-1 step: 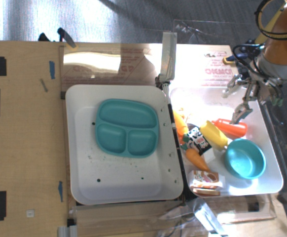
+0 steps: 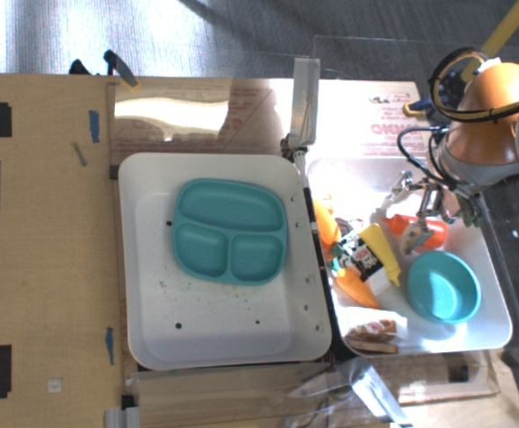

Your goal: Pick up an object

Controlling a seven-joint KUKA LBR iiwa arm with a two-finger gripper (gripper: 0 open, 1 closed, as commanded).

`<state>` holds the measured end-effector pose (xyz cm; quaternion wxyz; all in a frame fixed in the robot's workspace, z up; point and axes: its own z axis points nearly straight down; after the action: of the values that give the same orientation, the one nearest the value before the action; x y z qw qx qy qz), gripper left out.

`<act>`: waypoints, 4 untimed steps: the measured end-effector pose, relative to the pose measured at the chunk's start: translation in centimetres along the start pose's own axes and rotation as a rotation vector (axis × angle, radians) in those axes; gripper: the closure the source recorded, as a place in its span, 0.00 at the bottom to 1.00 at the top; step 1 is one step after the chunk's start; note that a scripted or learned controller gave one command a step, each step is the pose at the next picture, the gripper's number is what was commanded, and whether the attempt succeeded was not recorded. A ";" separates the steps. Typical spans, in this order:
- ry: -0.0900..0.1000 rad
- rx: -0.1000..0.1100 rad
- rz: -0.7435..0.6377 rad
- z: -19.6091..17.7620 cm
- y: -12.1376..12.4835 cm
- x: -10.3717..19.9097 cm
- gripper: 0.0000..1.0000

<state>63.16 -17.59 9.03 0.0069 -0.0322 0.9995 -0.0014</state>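
Gripper (image 2: 438,205) poised over the right bin's (image 2: 500,315) far edge above an orange-red object (image 2: 417,233); its finger state cannot be told

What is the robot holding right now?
It cannot be told. The gripper is low in the right bin, right above an orange-red toy, but the picture doesn't show whether it has caught it.
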 end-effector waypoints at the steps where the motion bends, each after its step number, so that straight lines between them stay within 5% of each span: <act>1: 0.003 -0.004 -0.079 0.0 8.5 4.1 0.00; 2: 0.001 -0.001 0.090 0.0 8.3 4.8 0.00; 3: -0.010 0.003 0.088 -1.4 8.2 4.5 1.00; 4: -0.006 0.003 0.048 -13.7 0.7 -3.4 1.00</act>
<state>66.34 -16.67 22.80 0.0099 -0.0083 0.9999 -0.0028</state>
